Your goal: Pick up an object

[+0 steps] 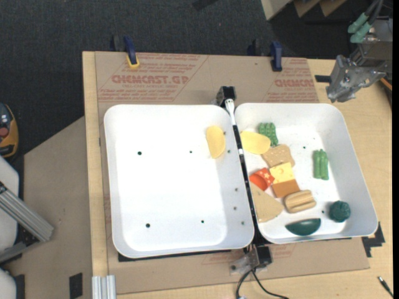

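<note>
Where toys crowd, right bin (349, 143).

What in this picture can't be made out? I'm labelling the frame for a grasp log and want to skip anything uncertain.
- Gripper: in the camera view it is small and blurred at the upper right; finger state unreadable.
- Beige flat piece: partly covered by the hot dog bun and orange block.
- Red piece: partly tucked under neighbouring toys, shape unclear.
- Dark green piece: too dim to identify.
</note>
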